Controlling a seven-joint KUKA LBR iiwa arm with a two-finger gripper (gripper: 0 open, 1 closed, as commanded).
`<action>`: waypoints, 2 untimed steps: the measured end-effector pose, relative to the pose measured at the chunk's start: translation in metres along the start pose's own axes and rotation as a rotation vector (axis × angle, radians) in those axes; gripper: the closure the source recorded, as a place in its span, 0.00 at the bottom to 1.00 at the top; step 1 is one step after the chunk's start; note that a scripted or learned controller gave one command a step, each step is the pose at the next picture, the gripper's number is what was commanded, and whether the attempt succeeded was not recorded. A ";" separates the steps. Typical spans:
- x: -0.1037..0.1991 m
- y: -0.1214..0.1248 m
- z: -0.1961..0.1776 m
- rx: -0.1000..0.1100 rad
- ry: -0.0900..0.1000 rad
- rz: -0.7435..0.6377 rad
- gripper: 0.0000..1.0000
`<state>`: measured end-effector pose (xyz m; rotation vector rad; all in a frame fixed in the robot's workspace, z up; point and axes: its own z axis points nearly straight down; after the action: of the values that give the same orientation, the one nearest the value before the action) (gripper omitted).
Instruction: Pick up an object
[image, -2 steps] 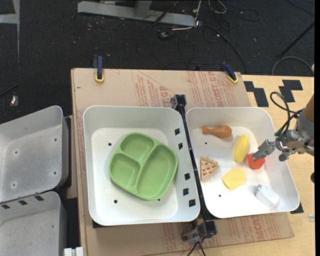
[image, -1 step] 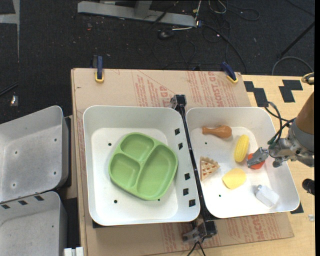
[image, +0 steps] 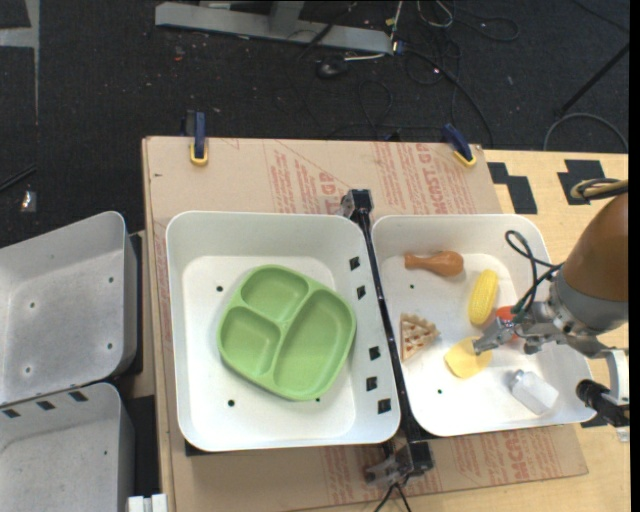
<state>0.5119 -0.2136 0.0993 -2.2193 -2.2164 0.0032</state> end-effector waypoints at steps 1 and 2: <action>-0.001 0.002 -0.014 -0.006 -0.003 0.000 1.00; 0.005 0.001 -0.058 -0.009 -0.004 -0.004 1.00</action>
<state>0.5137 -0.2085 0.1570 -2.2218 -2.2272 -0.0022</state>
